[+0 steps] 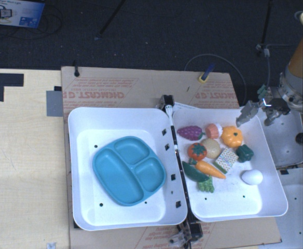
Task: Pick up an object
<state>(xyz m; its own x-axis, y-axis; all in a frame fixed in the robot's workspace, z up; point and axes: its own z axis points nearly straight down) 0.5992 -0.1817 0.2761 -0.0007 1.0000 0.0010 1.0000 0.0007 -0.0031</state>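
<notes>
Take the right bin [276, 201] as your landmark. Your tool [259, 111] hangs over its upper right corner, at the rim, with two grey fingers [246, 113] spread apart and nothing between them, so it is open and empty. The arm [295, 71] runs up and off to the right of that corner.

Everything you could pick lies inside that bin, bunched in its upper half. Nearest the tool you have the orange pumpkin [232, 137], just below and left of the fingers and apart from them. Touching the pumpkin's lower right is a dark green piece [244, 152]. Left of the pumpkin sits a small pink item [212, 130], and further left, near the bin's left wall, the purple grapes [190, 133]. Below those you see a red tomato [197, 151] beside a pale round piece [211, 148]. A patterned block [226, 160] lies tilted just right of that piece. A carrot [210, 169] lies slantwise under the tomato, over a dark green vegetable [194, 172], with a small broccoli [206, 185] at their lower end. The white egg [252, 177] sits alone toward the bin's right wall, below the green piece.

Left of your landmark, the other bin [84, 139] holds a blue divided plate [128, 169]. Both bins rest on cardboard [115, 87] on the surface.
</notes>
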